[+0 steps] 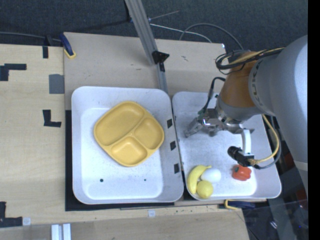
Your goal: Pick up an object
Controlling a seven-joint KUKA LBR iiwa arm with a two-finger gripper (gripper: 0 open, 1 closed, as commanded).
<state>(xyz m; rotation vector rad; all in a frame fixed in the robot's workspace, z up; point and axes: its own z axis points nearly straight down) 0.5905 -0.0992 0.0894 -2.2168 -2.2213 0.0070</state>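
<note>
Overhead, pincer (pixel 192 130): low over the right bin (pixel 265 186), near its left wall, fingers slightly apart, nothing between them.
Left bin (pixel 82 149): holds a yellow divided plate (pixel 129 133).
Right bin, near edge: banana (pixel 195 175), white egg (pixel 212 175), lemon (pixel 204 188) clustered, touching; red-orange piece (pixel 242 172) just right.

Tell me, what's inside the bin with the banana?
The right bin holds a banana, a white egg-shaped thing, a yellow ball and a red toy. The arm covers some floor.

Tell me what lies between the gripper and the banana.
Bare white bin floor lies between the gripper and the banana in the camera view.
</note>
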